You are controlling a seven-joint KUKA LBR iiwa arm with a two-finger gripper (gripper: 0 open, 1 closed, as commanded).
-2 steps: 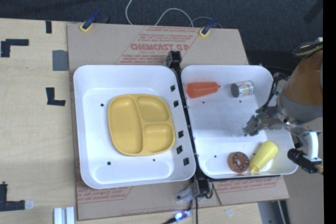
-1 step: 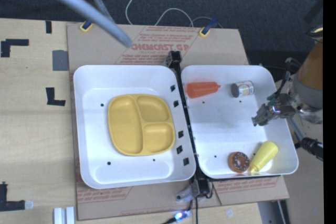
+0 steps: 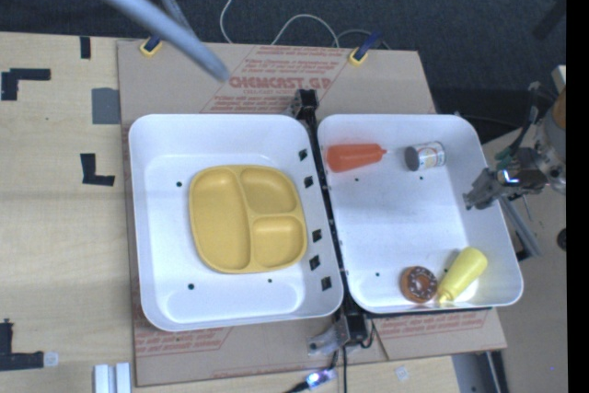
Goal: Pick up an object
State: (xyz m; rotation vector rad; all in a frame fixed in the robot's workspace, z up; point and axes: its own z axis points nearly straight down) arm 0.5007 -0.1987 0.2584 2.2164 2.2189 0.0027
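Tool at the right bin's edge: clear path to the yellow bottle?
Probably yes. The tool sits over the right bin's right rim; the yellow bottle lies nearby, only the donut at its far side.

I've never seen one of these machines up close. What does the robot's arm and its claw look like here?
Little of it is in view at the right edge of the picture. The gripper is a small piece of dark grey metal with thin fingers, reaching over the rim of the right bin. Behind it sit pale grey parts and thin dark cables. The rest is too blurred to describe.
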